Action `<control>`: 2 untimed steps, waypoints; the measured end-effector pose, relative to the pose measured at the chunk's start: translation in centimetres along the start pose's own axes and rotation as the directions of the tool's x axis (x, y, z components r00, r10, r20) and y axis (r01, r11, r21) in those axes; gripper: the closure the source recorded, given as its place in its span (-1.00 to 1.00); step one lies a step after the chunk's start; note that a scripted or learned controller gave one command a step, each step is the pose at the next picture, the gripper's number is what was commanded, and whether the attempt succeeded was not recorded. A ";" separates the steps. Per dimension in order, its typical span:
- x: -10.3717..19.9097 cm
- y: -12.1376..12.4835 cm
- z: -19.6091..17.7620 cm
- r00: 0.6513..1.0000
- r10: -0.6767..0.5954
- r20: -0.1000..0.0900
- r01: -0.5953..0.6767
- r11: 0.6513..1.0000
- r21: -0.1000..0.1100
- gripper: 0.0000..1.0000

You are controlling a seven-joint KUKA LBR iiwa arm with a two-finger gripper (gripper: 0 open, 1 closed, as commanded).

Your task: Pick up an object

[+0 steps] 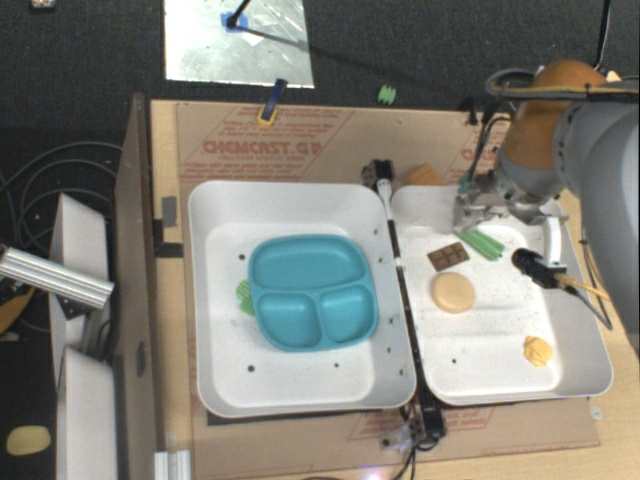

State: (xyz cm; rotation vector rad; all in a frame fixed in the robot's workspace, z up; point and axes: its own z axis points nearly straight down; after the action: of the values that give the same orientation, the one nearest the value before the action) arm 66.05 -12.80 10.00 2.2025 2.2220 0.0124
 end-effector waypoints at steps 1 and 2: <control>0.0 0.0 0.1 1.000 -0.001 0.001 0.001 1.000 0.001 -1.00; 0.1 -0.4 1.4 1.000 0.003 -0.002 -0.003 1.000 0.010 -1.00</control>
State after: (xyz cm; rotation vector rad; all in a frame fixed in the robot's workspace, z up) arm 65.63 -12.68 8.61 2.2110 2.2248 0.0035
